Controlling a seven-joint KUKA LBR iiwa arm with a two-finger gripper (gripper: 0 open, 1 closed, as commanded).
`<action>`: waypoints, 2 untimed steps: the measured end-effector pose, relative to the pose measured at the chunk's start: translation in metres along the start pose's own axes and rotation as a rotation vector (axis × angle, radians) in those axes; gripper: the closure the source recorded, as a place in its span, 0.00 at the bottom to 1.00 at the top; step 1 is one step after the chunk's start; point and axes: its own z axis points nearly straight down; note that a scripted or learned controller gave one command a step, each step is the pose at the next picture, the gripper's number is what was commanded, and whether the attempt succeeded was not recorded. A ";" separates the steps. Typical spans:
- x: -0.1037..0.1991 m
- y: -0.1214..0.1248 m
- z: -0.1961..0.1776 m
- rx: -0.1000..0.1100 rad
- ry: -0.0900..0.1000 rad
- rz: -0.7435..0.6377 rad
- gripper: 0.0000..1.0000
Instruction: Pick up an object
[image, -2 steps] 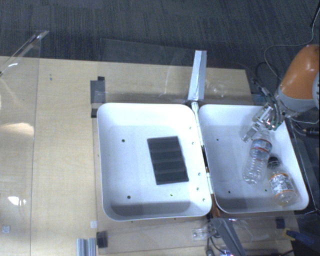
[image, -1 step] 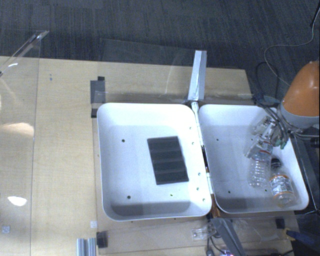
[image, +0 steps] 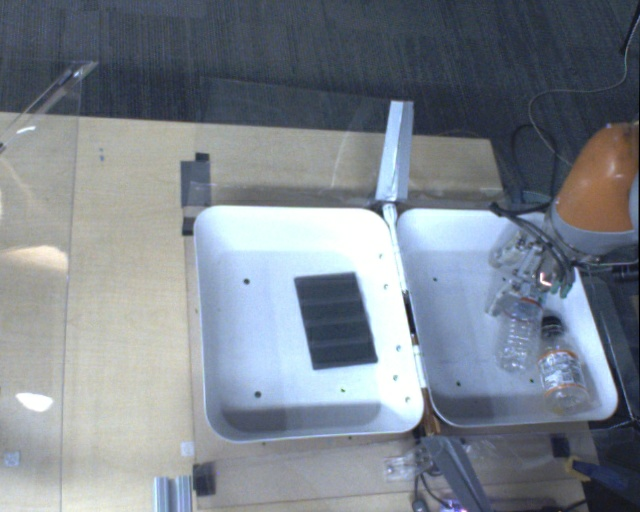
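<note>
A black ridged rectangular pad (image: 335, 320) lies flat in the middle of the left bin (image: 220, 300). In the right bin (image: 440, 300), a clear plastic bottle (image: 516, 335) lies near the right side. A second clear bottle (image: 561, 366), with a dark cap and an orange label, lies just to its right. My gripper (image: 527, 268) hangs over the right bin's upper right part, just above the top end of the first bottle. The grey arm with its orange band (image: 600, 190) comes in from the right. No object shows in the gripper's grasp.
A metal post (image: 394, 150) stands behind the seam between the bins. A clear plastic sheet (image: 60, 300) covers the bench at left. Cables (image: 560, 110) run behind the arm. Clamps and hardware (image: 440, 470) sit at the front edge below the bins.
</note>
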 end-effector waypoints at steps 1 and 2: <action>0.005 -0.004 -0.145 0.001 0.001 -0.050 0.00; 0.053 -0.019 -0.001 -0.001 -0.002 -0.141 0.00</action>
